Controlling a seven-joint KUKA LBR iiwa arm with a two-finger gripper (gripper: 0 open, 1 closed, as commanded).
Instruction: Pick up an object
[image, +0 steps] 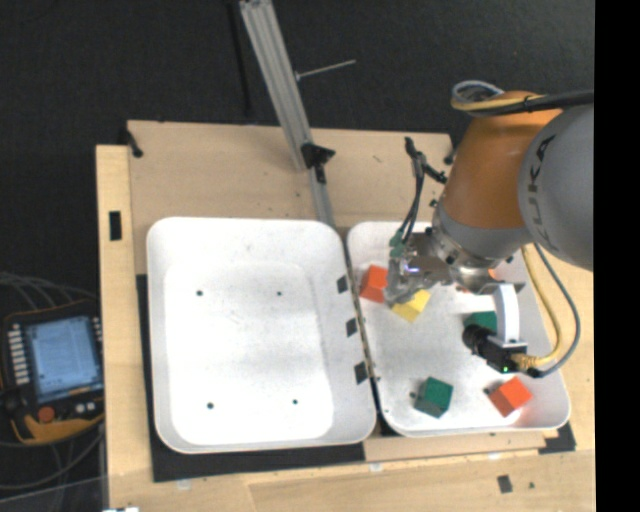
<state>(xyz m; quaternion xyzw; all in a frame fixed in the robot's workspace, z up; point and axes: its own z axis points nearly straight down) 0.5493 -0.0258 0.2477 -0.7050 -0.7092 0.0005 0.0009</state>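
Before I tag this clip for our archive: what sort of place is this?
Probably a robotics lab test bench: a KUKA arm over two white bins, small coloured blocks, and a control pendant.

The two bins, the left bin (250, 330) and the right bin (400, 395), look like smooth white plastic with a faint speckled, matt surface. The counter (220, 170) is pale, unvarnished-looking wood or board, dull in finish. The arm (520, 170) has a smooth grey shell and a satin orange band. The slanted pole (285, 90) reads as brushed metal. The green block (433, 396) and orange block (509, 396) look matt.
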